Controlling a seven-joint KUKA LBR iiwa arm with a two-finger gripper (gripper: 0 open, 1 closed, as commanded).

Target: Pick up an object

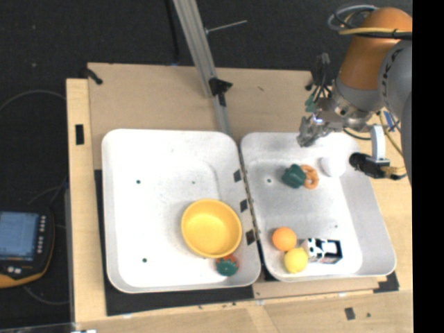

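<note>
My claw (pixel 309 132) hangs at the upper right of the frame, over the far edge of the right bin (pixel 361 207). It is small and dark from this angle, and I cannot tell how it is set or whether anything is in it.

The nearest candidate is the green block (pixel 294 176), just below and a little left of my claw, touching an orange ring-like piece (pixel 311 177). The block looks rigid and light, likely smooth plastic, so I would judge a pinch across its 2 flatter sides safest; the ring beside it may get nudged. A white rounded thing (pixel 331 165) lies near, hard to read against the white floor.

Lower in the frame sit an orange ball (pixel 283 238), a yellow ball (pixel 295 260) and a black-and-white box (pixel 325 250), close together; round ones would probably roll out of a loose grip.

In the left bin (pixel 139 186) a yellow bowl (pixel 211 227) partly hides a small red-and-green toy (pixel 227 265), whose shape I cannot make out. My arm is cut off at the right.
</note>
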